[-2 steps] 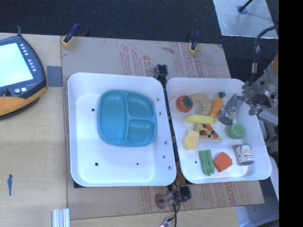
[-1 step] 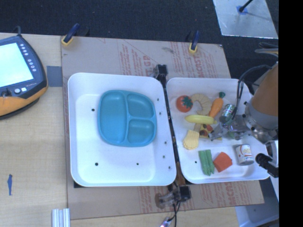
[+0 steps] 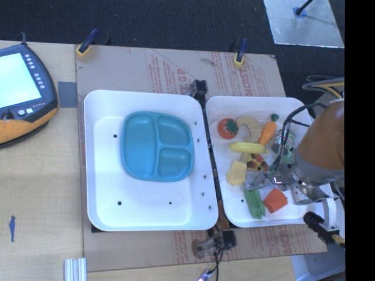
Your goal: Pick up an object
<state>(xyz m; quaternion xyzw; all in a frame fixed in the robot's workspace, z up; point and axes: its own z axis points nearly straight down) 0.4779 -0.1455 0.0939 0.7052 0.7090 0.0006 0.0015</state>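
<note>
Orange block [image 3: 275,201] and green bean [image 3: 254,204] lie just beside pincer [image 3: 262,182]

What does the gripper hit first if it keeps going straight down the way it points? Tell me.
Probably the green toy vegetable or the bin floor beside it: the gripper hangs over that spot in the right bin, with the orange-red block alongside. Depth is unclear.
</note>
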